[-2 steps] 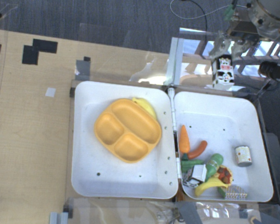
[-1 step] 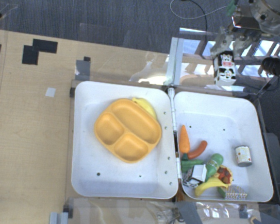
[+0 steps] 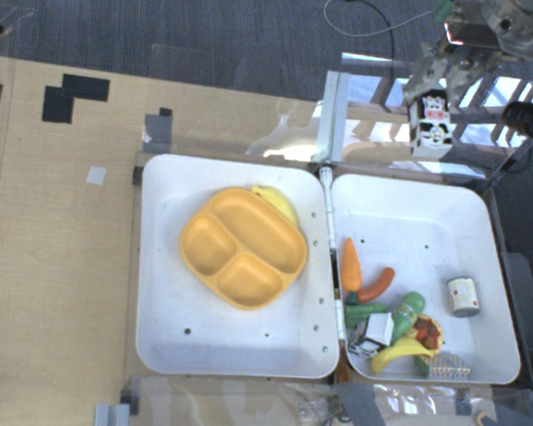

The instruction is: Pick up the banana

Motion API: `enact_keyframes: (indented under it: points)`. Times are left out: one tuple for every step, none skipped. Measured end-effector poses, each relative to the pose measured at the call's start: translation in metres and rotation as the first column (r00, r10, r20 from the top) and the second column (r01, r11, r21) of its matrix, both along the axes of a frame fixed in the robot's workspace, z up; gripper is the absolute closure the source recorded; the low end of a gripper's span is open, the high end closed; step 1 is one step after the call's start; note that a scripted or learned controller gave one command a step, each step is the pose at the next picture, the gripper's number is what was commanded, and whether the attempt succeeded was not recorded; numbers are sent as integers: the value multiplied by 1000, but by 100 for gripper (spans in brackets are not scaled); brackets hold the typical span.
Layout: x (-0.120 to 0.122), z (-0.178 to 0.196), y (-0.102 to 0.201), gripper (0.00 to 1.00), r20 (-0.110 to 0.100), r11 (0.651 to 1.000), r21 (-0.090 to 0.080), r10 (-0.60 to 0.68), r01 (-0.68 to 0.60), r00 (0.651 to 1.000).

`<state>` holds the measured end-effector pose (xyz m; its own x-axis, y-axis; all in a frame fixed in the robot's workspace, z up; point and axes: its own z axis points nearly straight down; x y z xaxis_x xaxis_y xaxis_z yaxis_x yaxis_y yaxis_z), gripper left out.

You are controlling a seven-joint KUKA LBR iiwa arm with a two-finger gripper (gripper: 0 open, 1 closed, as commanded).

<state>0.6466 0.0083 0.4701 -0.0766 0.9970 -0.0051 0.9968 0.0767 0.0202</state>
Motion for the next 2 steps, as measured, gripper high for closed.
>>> enact_keyframes:
  points:
    - [1,12,2,100,7,1000,-1,8,-8,1000]
    - [2,24,4,100,13,1000,-3,16,-15,1000]
